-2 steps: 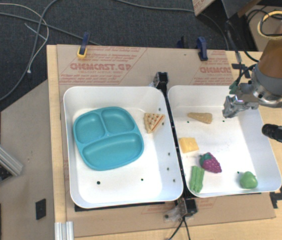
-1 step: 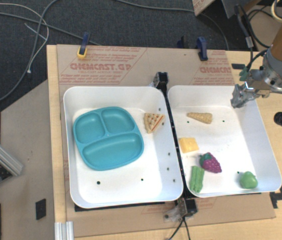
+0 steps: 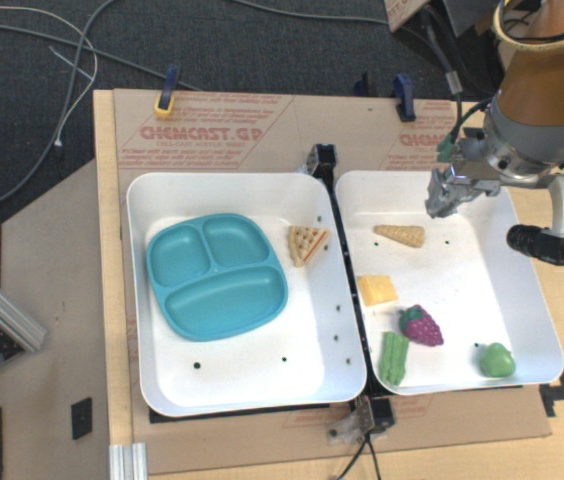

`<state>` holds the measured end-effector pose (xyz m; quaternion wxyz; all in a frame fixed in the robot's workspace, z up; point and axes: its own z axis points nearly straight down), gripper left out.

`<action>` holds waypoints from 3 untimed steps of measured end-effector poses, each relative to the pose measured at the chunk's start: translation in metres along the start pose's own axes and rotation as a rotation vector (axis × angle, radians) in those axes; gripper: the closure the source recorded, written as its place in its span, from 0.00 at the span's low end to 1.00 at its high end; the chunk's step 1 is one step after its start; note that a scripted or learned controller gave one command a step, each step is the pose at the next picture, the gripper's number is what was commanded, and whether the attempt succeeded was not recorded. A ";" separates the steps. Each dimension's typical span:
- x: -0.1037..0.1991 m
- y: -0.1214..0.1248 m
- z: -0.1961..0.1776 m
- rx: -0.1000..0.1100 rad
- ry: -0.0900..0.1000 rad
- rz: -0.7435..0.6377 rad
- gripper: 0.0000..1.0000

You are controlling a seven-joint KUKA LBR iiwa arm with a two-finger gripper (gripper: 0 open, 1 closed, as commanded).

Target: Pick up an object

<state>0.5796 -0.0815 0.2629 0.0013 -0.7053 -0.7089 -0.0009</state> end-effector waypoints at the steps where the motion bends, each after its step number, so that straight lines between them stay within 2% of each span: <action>1: 0.058 0.005 0.016 0.003 0.001 -0.001 1.00; 2: 0.112 0.009 0.031 0.004 0.000 0.001 1.00; 3: 0.159 0.026 0.033 -0.001 -0.001 0.001 1.00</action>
